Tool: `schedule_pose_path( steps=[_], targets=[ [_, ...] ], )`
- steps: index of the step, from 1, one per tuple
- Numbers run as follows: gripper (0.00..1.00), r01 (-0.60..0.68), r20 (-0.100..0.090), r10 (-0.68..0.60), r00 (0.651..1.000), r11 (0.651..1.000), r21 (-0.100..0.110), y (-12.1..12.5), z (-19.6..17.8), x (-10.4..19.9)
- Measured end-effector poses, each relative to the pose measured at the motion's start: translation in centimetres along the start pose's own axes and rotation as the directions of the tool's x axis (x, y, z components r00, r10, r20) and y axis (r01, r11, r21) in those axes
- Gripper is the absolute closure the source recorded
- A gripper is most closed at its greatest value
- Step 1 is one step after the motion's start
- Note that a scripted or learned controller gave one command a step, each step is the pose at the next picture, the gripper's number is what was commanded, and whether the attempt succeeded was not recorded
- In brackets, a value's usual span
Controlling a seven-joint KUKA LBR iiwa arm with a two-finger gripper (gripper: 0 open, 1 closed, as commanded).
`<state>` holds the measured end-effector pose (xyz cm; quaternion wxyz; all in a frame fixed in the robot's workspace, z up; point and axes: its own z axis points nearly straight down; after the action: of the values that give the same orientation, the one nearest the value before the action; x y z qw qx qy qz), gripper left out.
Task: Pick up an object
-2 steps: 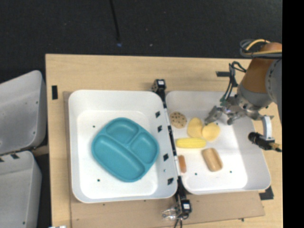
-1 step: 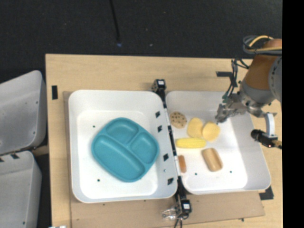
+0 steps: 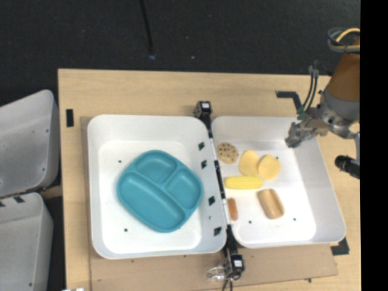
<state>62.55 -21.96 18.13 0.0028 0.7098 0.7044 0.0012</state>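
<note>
**Food waits in the right bin**

Wooden tabletop [image 3: 73, 180] carries two bins. Corn [image 3: 244, 182] lies mid right bin [image 3: 315, 223], cookie [image 3: 227, 153] up-left of it, bun [image 3: 271, 204] below-right. Tool [image 3: 295, 135] hovers up-right of corn, grip state unclear.

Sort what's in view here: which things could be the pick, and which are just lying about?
Job:
two-finger gripper
round brown cookie
two yellow rounded pieces
yellow corn cob
tan bread roll
small orange sausage

Lying about:
teal divided plastic tray
</note>
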Motion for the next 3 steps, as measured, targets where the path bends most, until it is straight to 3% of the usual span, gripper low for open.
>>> schedule_pose_path(
  steps=[2,3],
  targets=[
    [1.0,0.006,0.0,-0.006,1.0,1.0,0.001,-0.5,-8.2,-0.6],
    [1.0,0.013,-0.002,-0.013,1.0,1.0,0.006,-0.7,-7.1,4.2]
  ],
)
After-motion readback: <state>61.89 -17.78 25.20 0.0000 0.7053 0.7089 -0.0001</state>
